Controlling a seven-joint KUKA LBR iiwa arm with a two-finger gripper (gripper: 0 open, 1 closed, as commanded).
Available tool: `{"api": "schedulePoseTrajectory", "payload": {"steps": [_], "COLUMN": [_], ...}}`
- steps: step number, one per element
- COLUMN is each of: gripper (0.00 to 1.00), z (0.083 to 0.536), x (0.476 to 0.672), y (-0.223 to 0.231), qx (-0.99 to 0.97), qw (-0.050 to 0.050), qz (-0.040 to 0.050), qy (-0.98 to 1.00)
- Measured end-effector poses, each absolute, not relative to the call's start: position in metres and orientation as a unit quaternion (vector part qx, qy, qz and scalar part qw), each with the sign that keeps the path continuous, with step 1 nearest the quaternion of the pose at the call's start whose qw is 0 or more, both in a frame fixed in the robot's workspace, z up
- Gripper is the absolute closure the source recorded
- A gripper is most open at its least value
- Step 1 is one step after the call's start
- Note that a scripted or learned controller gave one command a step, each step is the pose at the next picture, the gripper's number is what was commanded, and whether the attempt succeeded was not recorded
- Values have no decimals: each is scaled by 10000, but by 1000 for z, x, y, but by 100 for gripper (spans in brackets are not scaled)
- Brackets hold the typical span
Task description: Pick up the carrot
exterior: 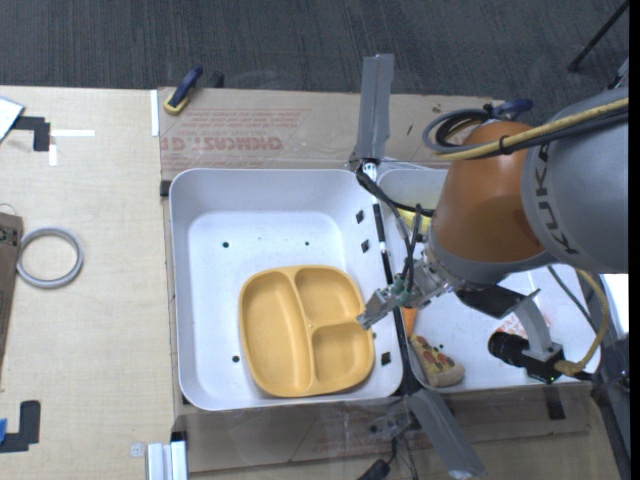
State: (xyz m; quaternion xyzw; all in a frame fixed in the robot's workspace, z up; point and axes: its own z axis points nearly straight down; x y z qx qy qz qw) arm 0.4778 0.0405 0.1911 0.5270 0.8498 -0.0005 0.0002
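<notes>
Arm (520,198) reaches in from the right and covers most of the right bin (590,363). Hand (385,303) sits low over the divider between the bins, tip touching or just above the yellow divided plate (300,328) in the left bin (200,218). Can't tell hand state, nothing visible in it. Small orange patch (409,319) just right of the divider, under the wrist, may be the carrot, mostly hidden. A pizza-slice toy (437,360) lies near it. Judgement: pick not done; locating, grasping and lifting all remain.
</notes>
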Motion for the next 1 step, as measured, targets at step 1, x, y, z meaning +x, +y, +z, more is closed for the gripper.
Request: {"api": "schedulePoseTrajectory", "payload": {"steps": [1], "gripper": [0], "z": [241], "x": [504], "y": [43], "qx": [5255], "qw": [4], "qz": [-7], "qy": [8508]}}
